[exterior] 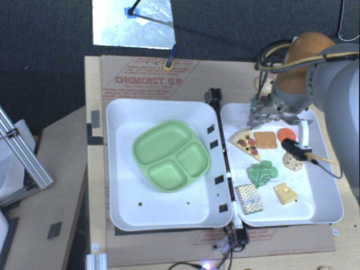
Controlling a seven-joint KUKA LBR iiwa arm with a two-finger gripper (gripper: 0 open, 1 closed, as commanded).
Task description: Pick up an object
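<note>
Toys: none lifted yet; all lie in the right bin (323,204).
Green tray (170,155) sits in left bin (121,207). Gripper (262,116) hovers at right bin's far edge, just above pizza (245,143); finger state: cannot tell. Grasp and lift remain.

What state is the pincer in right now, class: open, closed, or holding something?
Pincer: cannot be told from this view; it sits low at the far edge of the right bin, just behind the pizza slice, with nothing visibly held.
</note>
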